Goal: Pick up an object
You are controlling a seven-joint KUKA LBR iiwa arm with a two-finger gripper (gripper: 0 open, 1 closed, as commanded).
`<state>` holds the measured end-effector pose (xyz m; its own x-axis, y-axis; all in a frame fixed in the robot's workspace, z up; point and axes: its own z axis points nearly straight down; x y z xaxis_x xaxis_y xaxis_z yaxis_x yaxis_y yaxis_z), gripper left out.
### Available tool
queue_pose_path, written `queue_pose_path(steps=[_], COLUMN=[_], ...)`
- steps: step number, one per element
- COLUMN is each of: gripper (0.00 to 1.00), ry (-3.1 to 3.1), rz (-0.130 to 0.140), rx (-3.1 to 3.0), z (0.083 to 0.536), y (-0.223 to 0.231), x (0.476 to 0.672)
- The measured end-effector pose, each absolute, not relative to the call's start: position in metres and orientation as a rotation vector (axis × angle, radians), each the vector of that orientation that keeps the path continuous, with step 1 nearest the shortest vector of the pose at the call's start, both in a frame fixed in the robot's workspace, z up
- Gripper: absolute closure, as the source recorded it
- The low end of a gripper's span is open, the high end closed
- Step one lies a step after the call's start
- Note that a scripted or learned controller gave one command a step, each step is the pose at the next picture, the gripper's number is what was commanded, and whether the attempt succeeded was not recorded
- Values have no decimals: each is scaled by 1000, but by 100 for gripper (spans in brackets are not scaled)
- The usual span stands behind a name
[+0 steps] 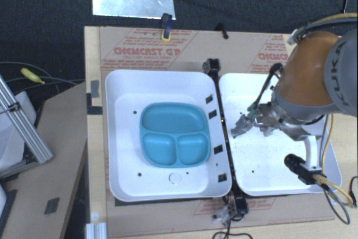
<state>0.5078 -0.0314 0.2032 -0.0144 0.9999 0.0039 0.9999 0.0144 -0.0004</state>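
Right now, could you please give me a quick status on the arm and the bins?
Gripper over right bin, by its left wall. Blue divided plate lies flat in left bin, untouched. Bin walls stand between them.

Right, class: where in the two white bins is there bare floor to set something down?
Left bin: the strip between its back wall and the blue tray, which crowds the middle. Right bin: the back corner and the front floor; the gripper hangs over its middle.

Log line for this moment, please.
end effector: over right bin | blue plate: in left bin | held: nothing visible
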Motion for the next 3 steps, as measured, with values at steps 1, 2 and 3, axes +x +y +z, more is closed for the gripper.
queue_pose_path(steps=[1, 2, 3], gripper=[0, 0, 100], ry=[-2221, -2223, -2228], rz=[0, -3, -6], rx=[-2219, -2223, -2221], z=[183, 185, 195], y=[-28, -52, -51], x=[486, 487, 488])
